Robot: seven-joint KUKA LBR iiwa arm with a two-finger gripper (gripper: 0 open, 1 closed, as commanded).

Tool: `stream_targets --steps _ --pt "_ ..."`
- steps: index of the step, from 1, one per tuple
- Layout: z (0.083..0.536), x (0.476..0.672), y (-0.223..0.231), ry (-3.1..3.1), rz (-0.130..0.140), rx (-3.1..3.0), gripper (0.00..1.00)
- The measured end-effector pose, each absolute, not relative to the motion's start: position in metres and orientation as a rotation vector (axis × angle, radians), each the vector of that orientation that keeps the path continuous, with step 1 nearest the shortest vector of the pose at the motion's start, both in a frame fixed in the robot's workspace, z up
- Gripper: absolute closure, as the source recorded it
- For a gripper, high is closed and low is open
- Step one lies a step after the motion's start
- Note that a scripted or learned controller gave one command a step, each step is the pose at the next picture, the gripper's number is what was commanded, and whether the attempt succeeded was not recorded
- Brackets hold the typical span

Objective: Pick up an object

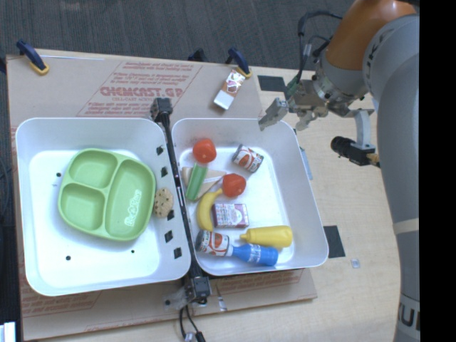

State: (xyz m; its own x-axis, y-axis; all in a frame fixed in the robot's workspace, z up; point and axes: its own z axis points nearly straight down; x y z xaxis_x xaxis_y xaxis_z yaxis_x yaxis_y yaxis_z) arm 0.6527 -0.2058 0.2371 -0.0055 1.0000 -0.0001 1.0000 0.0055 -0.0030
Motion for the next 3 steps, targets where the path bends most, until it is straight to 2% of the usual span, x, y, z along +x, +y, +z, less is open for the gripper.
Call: stream_targets --steps 1,2,3 --pt "0.092 0.545 -0.211 -2.225 0.004 -2.212 0.0" --pt "0.091 0.49 -0.211 -2.226 0.003 -2.211 0.0" --pt "0.102 0.491 -0.211 -2.235 0.005 -2.203 1.0"
